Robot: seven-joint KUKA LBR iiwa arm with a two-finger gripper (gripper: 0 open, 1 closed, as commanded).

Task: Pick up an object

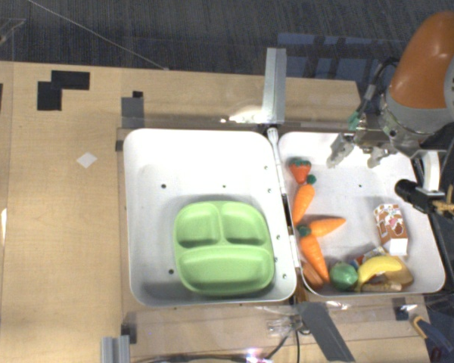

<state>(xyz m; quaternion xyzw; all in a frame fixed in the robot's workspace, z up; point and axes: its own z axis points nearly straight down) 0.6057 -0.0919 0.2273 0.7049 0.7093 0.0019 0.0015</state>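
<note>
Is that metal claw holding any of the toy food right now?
No, nothing. The open two-finger gripper hangs above bare floor at the back of the right white bin, apart from the orange toy carrots.

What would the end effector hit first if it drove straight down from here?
Probably bare floor of the right bin. The end effector hangs open over its upper part, apart from the nearest carrot; depth is unclear.

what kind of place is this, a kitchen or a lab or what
Most likely a robot lab bench for grasping trials, not a kitchen. Two white bins sit side by side on a wooden bench, the food is toys such as carrots and a banana, and a pincer hangs over them.
</note>
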